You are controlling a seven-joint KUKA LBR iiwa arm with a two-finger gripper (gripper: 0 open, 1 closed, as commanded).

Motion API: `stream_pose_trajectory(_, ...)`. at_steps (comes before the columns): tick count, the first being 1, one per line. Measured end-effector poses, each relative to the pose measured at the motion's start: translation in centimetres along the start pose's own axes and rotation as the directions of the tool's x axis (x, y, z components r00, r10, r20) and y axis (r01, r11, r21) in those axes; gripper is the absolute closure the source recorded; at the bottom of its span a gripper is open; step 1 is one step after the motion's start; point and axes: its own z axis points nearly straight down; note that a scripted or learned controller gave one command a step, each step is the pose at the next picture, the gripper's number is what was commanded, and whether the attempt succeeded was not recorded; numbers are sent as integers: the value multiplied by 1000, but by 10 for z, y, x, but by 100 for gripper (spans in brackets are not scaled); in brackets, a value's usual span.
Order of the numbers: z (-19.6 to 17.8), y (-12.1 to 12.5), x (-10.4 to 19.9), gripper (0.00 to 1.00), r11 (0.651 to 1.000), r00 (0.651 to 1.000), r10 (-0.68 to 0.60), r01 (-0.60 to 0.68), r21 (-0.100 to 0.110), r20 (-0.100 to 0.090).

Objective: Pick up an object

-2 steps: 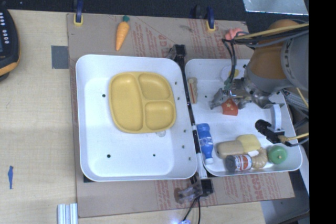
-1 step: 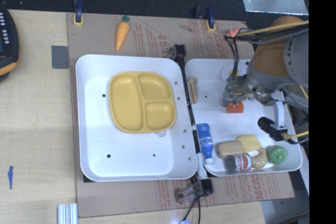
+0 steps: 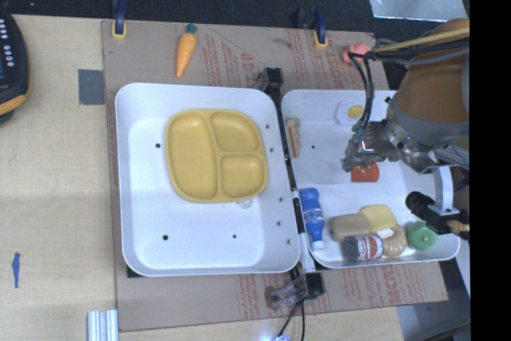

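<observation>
Camera view: gripper low in right bin, just above small red-orange object. Finger state: cannot tell. Step looks like descent onto the pick; next needs closing, then lift.

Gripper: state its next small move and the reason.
Probably a short drop straight down. The gripper sits in the right bin directly above a small red block, and nothing shows between its fingers yet.
</observation>
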Motion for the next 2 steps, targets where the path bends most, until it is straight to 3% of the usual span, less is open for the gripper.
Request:
stream_pose_trajectory(1, 6, 16, 70, 100, 1000, 1000, -7, 7, 2, 1)
stream_pose_trajectory(2, -13, 19, 150, 100, 1000, 1000, -8, 8, 3, 0)
